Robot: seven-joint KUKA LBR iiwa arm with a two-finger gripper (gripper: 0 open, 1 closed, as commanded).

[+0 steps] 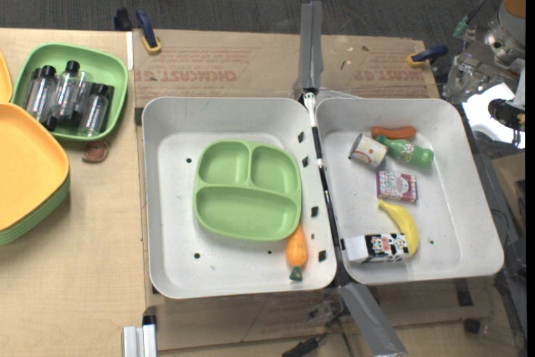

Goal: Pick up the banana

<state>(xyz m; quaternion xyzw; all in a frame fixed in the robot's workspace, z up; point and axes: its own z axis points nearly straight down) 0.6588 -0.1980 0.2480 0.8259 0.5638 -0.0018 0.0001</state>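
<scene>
The yellow banana (400,222) lies in the right bin (476,205), toward its front, curving from the middle down to the right. Its lower end rests against a black-and-white carton (380,247). My gripper (487,89) hangs outside the bin past its far right corner, well away from the banana, and part of it is cut off by the view's edge. Nothing is seen held in it.
The right bin also holds a pink box (396,186), a green bottle (410,152), a small can (366,150) and a red-orange piece (393,132). The left bin (163,205) holds a green divided plate (248,191) and a carrot (296,249). Yellow plates (25,171) and a tray of bottles (71,92) sit at the left.
</scene>
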